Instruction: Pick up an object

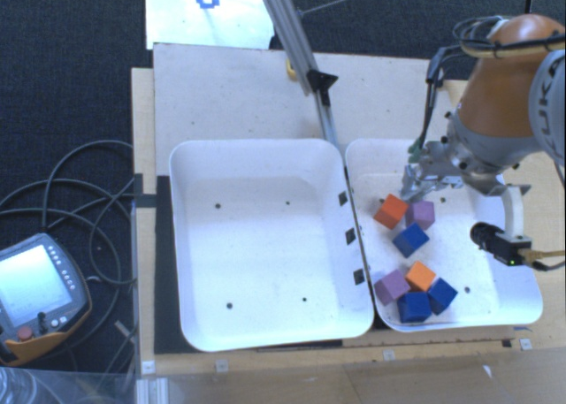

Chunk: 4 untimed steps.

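Near-edge cluster first: a blue cube, a second blue cube, an orange cube and a purple cube, packed touching in the right bin close to its near rim.

Farther in, a second group: orange block, small purple block, blue block just nearer. These three sit close together, orange by the bin's left wall.

Pincer sits low over the far group, just beyond the orange and purple blocks. Whether its tips are apart or together, cannot tell; nothing seen between them.

Step, as judged: the approach, grasp not yet made. Likely target is the orange or the purple block. Next move calls for a straight descent with tips either side of one block, without nudging its neighbour.

Room: tight on the left, where the shared wall and the left bin crowd the orange block; more open floor lies to the right. Worktop beyond is bare; a metal pole crosses it.
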Each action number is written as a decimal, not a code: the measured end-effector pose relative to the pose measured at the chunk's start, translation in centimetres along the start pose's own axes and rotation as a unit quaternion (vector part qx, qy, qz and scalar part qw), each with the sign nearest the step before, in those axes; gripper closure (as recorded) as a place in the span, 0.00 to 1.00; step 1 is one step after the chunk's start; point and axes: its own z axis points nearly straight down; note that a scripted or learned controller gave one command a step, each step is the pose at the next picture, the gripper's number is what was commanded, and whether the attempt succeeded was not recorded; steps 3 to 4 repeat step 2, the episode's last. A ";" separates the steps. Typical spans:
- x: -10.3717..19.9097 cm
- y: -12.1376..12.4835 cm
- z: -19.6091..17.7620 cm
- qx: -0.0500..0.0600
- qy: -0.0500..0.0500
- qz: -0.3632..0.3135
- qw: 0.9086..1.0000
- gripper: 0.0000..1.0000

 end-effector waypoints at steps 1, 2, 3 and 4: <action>4.2 1.2 0.3 -0.001 0.000 0.000 1.000 1.00; 10.0 3.6 1.1 -0.001 0.000 -0.001 1.000 1.00; 10.0 3.6 1.1 -0.001 0.000 -0.001 1.000 1.00; 10.0 3.6 1.1 -0.001 0.000 -0.001 1.000 1.00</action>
